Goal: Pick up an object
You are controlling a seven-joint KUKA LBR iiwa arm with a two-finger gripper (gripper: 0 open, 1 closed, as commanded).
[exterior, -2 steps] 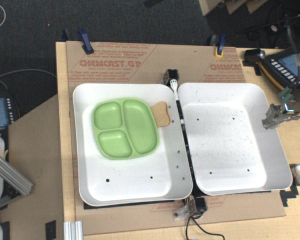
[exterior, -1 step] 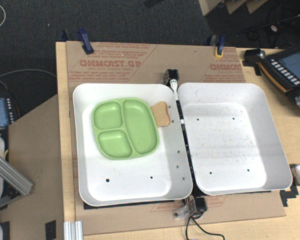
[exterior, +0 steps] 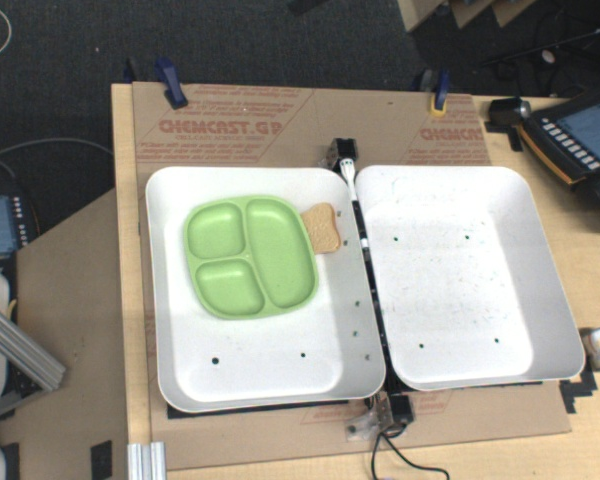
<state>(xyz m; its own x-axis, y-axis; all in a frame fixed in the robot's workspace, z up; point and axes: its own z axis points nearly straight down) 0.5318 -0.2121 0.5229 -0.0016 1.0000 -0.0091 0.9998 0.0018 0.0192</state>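
A light green divided plate (exterior: 249, 256) with three compartments lies in the upper half of the left white bin (exterior: 250, 378). A tan, toast-like slice (exterior: 323, 227) rests against the plate's right rim, near the bin's upper right corner.
The right white bin (exterior: 460, 278) lies beside the left one, with a black clamp (exterior: 343, 153) at the top of the seam between them. Both bins rest on a cardboard sheet (exterior: 230, 123). A handheld controller (exterior: 570, 138) lies at the far right.
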